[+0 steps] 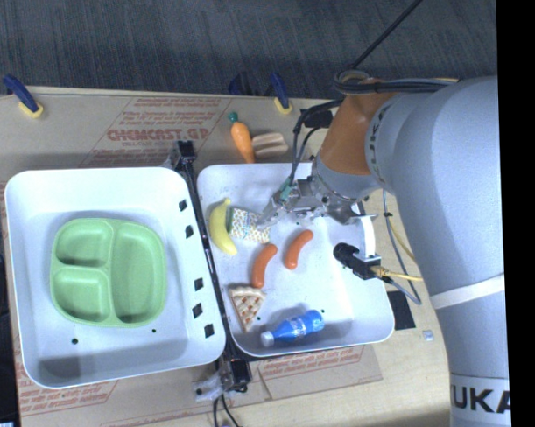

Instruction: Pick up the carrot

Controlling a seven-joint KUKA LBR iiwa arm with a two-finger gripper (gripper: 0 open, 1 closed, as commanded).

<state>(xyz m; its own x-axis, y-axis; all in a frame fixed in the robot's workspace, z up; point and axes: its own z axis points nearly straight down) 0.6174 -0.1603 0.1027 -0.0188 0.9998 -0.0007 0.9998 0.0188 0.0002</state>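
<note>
The carrot [240, 140] lay outside both bins, on the cardboard in the upper middle of the frame, just beside a small piece of bread [269, 145] and near the top rim of the right bin [376, 323]. The gripper [289, 200] hung lower, inside that bin, near a patterned packet [246, 224] and a banana [221, 227]. I cannot tell its state, because the wrist and cables covered it. A descent here risked catching the packet or one of the two sausages [279, 256] instead. The bin wall stood between gripper and carrot and could block a low approach.
</note>
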